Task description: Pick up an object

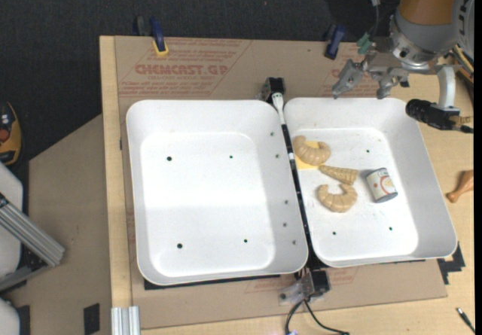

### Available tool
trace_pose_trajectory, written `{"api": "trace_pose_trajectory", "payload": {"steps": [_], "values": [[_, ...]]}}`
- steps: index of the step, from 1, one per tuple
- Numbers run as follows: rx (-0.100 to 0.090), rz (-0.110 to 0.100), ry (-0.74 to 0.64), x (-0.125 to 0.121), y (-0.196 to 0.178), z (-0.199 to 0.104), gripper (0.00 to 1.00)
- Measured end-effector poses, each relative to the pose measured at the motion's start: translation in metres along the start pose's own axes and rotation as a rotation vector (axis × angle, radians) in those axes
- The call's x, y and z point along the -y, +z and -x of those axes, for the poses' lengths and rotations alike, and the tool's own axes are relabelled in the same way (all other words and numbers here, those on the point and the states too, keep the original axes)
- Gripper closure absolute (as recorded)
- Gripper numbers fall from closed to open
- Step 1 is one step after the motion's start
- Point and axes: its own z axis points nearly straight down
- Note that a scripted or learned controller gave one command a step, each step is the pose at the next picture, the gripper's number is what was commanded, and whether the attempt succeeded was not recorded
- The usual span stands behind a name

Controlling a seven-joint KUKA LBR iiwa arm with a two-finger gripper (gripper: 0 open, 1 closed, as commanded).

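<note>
The right bin (410, 243) holds three tan curled pieces: one (312, 150) near its left wall, a cone-shaped one (340, 173) in the middle, and a hooked one (336, 197) below it. A small grey can with a red label (381, 184) lies to their right. A yellow scrap (303, 163) peeks out under the upper tan piece. My gripper (367, 83) hangs above the far rim of the right bin, its two fingers spread apart with nothing between them, well clear of the objects.
The left bin (203, 198) lies beside the right one, a black divider strip (290, 168) between them. Blue clamps (157, 34) hold the cardboard base at the back. A wooden piece (459, 189) lies off the bin's right side.
</note>
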Motion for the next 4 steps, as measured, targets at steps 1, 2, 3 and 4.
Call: {"api": "trace_pose_trajectory", "payload": {"steps": [1,2,3,4], "values": [[0.004,0.02,-0.003,-0.004,-0.139,-0.009,0.0],[0.004,0.008,-0.002,-0.004,-0.141,-0.009,1.0],[0.001,0.009,-0.005,-0.003,-0.187,-0.076,1.0],[0.0,0.011,-0.005,-0.003,-0.233,-0.129,1.0]]}}
